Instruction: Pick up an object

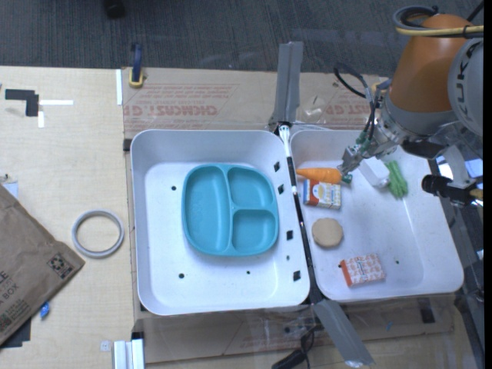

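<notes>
I see gripper [351, 165] low in right white bin [430, 283], tips touching orange plastic carrot [319, 174]; can't tell its grip state.

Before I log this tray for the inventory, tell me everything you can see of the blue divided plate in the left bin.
The blue divided plate is turquoise, looks like smooth plastic, and has rounded corners. Raised ridges split it into three compartments: one long one on its left and two smaller ones on its right. It lies flat, right side up, turned slightly askew, near the middle of the left bin. It rests on the bin's white floor.
</notes>
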`<state>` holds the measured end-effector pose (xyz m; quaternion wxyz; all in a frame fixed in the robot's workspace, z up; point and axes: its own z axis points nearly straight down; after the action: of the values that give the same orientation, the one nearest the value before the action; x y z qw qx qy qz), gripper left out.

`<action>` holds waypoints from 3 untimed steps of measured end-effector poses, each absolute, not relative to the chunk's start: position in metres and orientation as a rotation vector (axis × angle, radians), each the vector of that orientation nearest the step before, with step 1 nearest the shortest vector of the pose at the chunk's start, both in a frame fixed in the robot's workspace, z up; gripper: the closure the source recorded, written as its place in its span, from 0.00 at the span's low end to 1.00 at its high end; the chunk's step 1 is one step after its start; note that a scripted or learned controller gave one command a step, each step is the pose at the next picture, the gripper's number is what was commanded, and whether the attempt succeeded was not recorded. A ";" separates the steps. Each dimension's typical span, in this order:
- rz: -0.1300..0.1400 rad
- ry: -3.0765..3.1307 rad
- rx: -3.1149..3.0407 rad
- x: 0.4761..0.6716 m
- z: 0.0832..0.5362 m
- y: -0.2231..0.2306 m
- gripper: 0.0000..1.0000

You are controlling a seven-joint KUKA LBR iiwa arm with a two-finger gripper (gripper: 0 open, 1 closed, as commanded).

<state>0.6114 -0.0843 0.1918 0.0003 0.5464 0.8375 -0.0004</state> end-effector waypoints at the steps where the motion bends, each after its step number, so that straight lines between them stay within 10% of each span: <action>1: -0.001 2.630 1.716 0.611 0.192 -0.084 0.00; 2: -0.001 2.680 1.635 0.650 0.107 -0.101 0.00; 3: 0.001 2.675 1.637 0.651 0.117 -0.102 1.00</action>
<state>0.6514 -0.1022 0.1170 0.0029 0.5220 0.8530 0.0004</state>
